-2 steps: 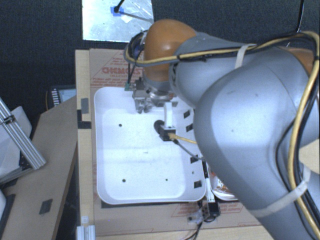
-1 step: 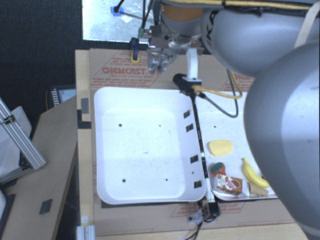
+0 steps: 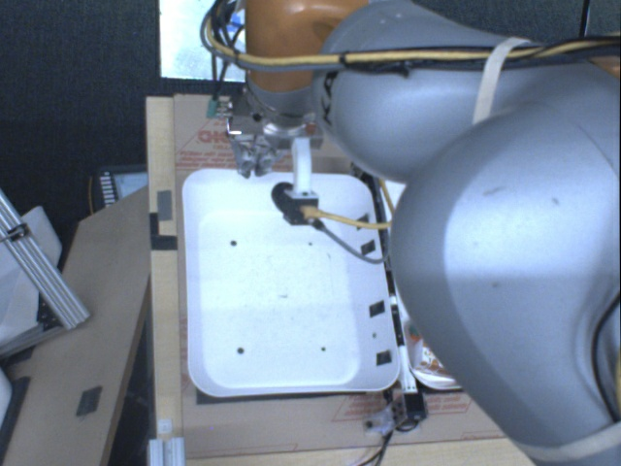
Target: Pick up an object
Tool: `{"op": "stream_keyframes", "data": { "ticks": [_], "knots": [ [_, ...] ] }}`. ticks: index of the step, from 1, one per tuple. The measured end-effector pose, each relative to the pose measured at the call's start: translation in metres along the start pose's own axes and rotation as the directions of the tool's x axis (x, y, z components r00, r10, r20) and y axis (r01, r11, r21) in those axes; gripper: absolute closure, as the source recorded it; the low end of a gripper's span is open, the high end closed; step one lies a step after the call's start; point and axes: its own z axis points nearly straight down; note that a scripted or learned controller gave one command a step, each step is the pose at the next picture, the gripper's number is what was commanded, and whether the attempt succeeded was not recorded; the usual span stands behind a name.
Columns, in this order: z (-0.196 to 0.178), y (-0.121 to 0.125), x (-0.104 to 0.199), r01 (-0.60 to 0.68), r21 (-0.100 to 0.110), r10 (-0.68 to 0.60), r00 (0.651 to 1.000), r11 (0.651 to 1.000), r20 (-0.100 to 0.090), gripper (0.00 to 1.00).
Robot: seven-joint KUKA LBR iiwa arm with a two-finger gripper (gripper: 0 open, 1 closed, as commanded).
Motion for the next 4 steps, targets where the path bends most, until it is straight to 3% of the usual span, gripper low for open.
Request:
{"op": "stream_keyframes", "data": {
  "ticks": [1,2,3,4],
  "knots": [
    [0.026,-0.003,-0.075,-0.014,0.000,0.014,1.000,1.000,0.002,1.00],
    [0.145,-0.037,-0.058,-0.005,0.007,0.005,1.000,1.000,0.002,1.00],
    [0.146,0.003,-0.119,-0.012,-0.006,0.012,1.000,1.000,0.002,1.00],
    [-0.020,0.003,-0.046,0.002,-0.020,-0.002,1.000,1.000,-0.006,1.00]
  ]
}}
